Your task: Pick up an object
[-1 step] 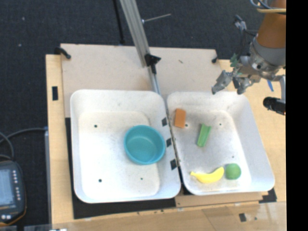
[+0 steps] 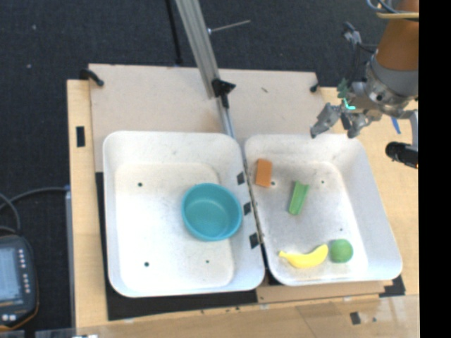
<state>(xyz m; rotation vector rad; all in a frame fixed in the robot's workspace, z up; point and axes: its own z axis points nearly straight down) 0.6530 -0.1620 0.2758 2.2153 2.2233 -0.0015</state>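
Note:
My gripper hangs above the far rim of the right bin, its two fingers spread apart with nothing between them. Inside that bin lie an orange block near the left wall, a green oblong piece in the middle, a yellow banana near the front, and a green ball right beside the banana. All of these are well below and in front of the gripper. A teal bowl sits in the left bin.
A slanted metal rail runs down from the top to the gap between the bins. The beige bench extends behind the bins. A grey device stands at the far left, off the bench.

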